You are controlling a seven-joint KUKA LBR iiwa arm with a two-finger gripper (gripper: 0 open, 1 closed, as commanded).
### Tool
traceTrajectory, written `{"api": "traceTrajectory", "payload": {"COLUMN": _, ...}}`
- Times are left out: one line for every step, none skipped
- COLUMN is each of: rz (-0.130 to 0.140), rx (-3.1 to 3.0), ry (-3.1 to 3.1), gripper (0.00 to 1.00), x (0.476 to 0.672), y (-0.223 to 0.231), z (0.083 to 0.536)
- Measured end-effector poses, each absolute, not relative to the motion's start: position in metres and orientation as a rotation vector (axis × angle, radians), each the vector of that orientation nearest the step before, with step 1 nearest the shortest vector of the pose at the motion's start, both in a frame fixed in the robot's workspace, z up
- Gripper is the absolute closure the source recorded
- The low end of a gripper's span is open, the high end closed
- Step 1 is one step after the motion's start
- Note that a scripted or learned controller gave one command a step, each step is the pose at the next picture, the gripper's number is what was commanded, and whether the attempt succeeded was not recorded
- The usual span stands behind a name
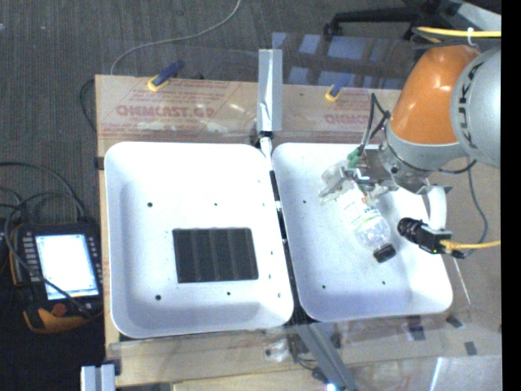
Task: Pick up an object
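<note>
Where the dark carpet meets the worktop (187,108), a handheld pendant (59,265) with a glowing white screen and an orange-trimmed case lies on the floor, its black cables looping beside it. Bare brown board with faded red lettering forms the far strip of that worktop, and two small clamps, yellow and blue, sit on it.

Smooth, glossy and round-cornered, the left bin (130,177) is a shallow white tray dotted with a few small dark holes; a flat, dark grey rectangular pad (216,254) with faint ribs lies on its floor, towards the near side. A thin metal divider runs between the two trays.

Matching it in shape and finish, the right bin (317,251) holds a clear, crinkled plastic bottle (365,218) lying on its side, and a small dark block (384,252) just beside the bottle's near end.

From the right, the grey arm with its rounded orange band (435,92) leans over this tray. Its claw (362,173) sits among wires and a green part at the far end of the bottle, apparently touching or just above it; whether it is released or clenched cannot be told.
</note>
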State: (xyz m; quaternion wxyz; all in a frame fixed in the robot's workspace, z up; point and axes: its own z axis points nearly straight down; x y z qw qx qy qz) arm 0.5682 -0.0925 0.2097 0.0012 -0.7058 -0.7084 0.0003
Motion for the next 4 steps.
{"api": "traceTrajectory", "payload": {"rz": 0.003, "rx": -2.144, "ry": -2.297, "gripper": 0.0, "x": 0.609, "y": -0.149, "z": 0.199}}
{"api": "traceTrajectory", "payload": {"rz": -0.002, "rx": -2.033, "ry": -2.396, "gripper": 0.0, "x": 0.624, "y": -0.169, "z": 0.095}}
{"api": "traceTrajectory", "payload": {"rz": -0.003, "rx": -2.239, "ry": -2.207, "gripper": 0.0, "x": 0.598, "y": -0.198, "z": 0.092}}
{"api": "traceTrajectory", "payload": {"rz": -0.007, "rx": -2.236, "ry": -2.208, "gripper": 1.0, "x": 0.598, "y": -0.196, "z": 0.101}}
